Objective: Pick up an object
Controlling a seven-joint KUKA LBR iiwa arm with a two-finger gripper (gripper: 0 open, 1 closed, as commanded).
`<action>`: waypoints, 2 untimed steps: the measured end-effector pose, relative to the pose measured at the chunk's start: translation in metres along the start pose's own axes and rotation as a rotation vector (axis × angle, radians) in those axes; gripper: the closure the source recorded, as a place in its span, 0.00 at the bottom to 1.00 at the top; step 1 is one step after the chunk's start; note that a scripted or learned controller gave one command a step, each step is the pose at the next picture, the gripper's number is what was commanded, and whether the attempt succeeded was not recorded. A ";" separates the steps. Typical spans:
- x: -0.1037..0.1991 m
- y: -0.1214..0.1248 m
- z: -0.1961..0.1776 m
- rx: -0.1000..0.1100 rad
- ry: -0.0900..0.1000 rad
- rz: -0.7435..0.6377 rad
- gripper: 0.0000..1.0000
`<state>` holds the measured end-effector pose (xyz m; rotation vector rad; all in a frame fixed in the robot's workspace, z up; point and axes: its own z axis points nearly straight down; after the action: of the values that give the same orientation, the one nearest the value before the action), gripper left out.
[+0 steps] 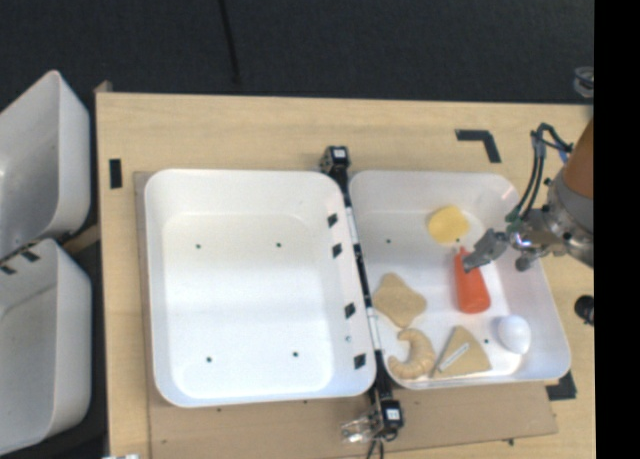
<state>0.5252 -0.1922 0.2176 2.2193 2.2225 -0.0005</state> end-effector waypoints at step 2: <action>-0.021 0.045 0.106 -0.003 -0.002 0.001 1.00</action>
<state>0.5702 -0.2132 0.1117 2.2178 2.2191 0.0011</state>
